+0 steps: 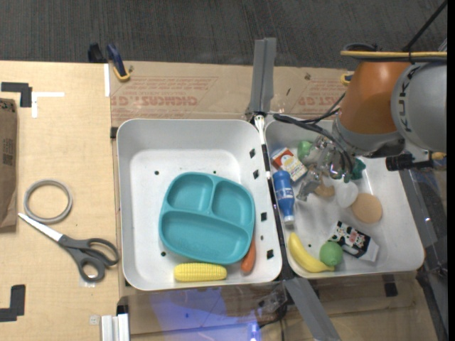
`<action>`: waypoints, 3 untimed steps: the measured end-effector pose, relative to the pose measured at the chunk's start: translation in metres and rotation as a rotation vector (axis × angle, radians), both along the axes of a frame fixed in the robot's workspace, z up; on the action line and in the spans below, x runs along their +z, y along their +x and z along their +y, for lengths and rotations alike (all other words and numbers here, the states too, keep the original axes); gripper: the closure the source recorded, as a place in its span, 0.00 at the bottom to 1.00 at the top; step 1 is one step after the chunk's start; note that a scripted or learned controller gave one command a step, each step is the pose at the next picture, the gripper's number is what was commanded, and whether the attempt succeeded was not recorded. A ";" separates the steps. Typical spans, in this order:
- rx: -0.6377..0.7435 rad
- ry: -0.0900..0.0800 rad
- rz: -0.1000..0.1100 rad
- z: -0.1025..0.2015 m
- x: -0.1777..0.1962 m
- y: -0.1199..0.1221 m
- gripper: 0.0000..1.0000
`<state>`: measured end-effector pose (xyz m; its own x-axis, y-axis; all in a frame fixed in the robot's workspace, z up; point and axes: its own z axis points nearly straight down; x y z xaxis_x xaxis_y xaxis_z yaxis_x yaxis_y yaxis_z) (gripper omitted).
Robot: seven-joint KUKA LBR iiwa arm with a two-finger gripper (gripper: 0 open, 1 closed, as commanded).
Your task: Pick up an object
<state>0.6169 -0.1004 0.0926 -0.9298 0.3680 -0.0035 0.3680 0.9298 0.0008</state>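
Note:
The right bin point(402, 251) holds a blue bottle point(284, 195), a red and white carton point(288, 162), a tan egg-shaped object point(366, 209), a white rounded object point(346, 193), a banana point(306, 256), a green lime point(330, 253) and a black and white patterned box point(353, 240). My gripper point(321, 176) hangs low over the back middle of this bin, just right of the bottle and carton. A small tan piece point(325, 190) lies right under it. Nothing can be seen held in it.
The left bin point(142, 133) holds a teal divided plate point(207, 217), a yellow corn cob point(200, 271) and a carrot point(249, 259). Scissors point(75, 246) and a tape roll point(47, 199) lie on the bench to the left.

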 end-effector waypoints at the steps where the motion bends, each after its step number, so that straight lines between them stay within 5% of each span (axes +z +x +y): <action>1: 0.003 -0.002 -0.005 0.000 0.011 0.001 1.00; 2: 0.051 -0.001 -0.002 -0.045 0.174 0.017 1.00; 3: 0.051 -0.001 -0.001 -0.044 0.174 0.016 0.00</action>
<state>0.6334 -0.1448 0.2665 -0.9474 0.3201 -0.0051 0.3201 0.9474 0.0000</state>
